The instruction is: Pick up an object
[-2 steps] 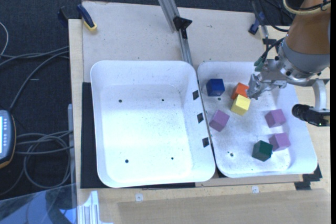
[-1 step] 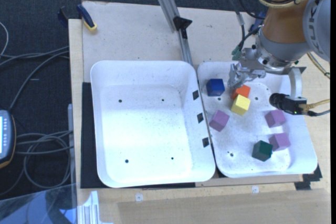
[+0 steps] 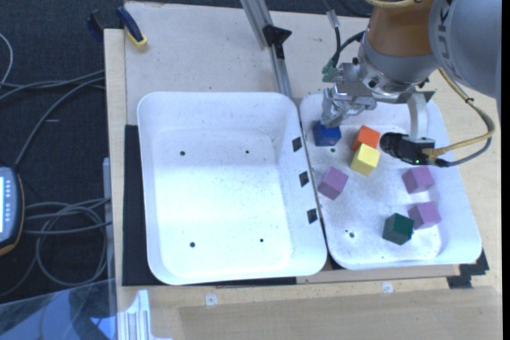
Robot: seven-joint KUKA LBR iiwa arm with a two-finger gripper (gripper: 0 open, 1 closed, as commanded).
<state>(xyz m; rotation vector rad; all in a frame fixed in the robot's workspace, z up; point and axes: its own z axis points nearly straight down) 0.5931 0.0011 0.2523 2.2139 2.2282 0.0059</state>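
The gripper (image 3: 335,114) hangs at the right bin's (image 3: 458,207) far-left corner, right over the blue cube (image 3: 326,134); whether it pinches the cube cannot be told. Orange cube (image 3: 367,137) and yellow cube (image 3: 365,159) crowd just beside. The left bin (image 3: 151,195) offers open floor.

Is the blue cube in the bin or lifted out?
In the bin: the blue cube rests on the right bin's floor, directly below the gripper.

Blue cube (image 3: 326,134) is sitting flat in the right bin's 10 o'clock corner, touching the claw's tips; orange (image 3: 367,137) and yellow (image 3: 365,159) cubes are lying at its 3 o'clock.
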